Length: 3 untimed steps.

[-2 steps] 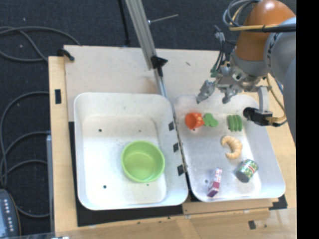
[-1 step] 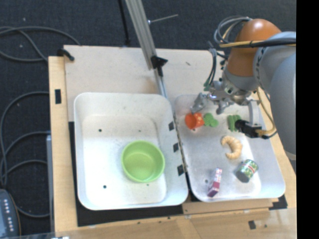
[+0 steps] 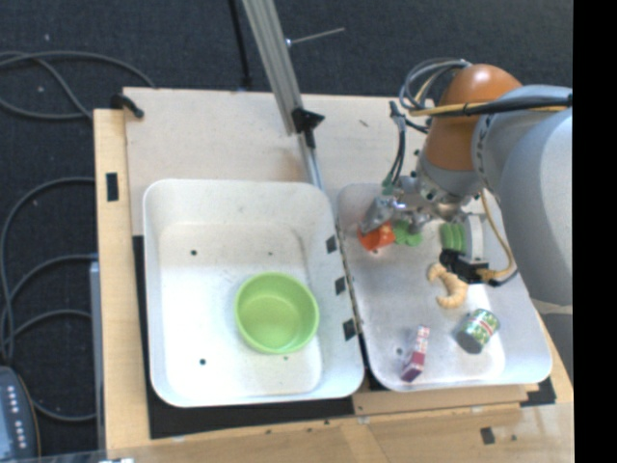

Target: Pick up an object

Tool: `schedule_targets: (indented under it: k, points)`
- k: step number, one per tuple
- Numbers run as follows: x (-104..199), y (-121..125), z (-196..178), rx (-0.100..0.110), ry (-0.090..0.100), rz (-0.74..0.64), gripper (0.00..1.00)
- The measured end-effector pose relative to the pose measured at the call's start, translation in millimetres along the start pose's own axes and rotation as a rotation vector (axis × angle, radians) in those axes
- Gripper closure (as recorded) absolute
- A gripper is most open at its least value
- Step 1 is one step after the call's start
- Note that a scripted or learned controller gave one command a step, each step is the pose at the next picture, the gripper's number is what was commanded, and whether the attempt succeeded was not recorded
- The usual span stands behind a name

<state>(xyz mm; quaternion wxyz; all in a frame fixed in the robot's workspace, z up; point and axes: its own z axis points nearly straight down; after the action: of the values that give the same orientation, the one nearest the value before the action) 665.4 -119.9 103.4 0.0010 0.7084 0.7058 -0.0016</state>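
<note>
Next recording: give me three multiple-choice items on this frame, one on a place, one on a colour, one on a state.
1. Where is the bowl?
A. left bin
B. right bin
C. bare bench

2. What colour is the bowl?
A. orange
B. light green
C. pink

3. How does the bowl sit?
A. upside down
B. on its side
C. upright, opening up

Answers:
1 A: it rests on the left bin floor, apart from the right bin.
2 B: rim and inside are light green.
3 C: its hollow interior faces the camera.
</note>
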Motion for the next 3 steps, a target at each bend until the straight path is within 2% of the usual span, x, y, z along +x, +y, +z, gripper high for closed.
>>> schedule_targets:
  k: [1,2,3]
  points:
    - [-1,1,-14,-0.006,0.001,0.003,1.0]
    - [0,1,-79,-0.009,0.003,0.001,1.0]
    - [5,-2,-127,-0.008,0.004,-0.007,1.0]
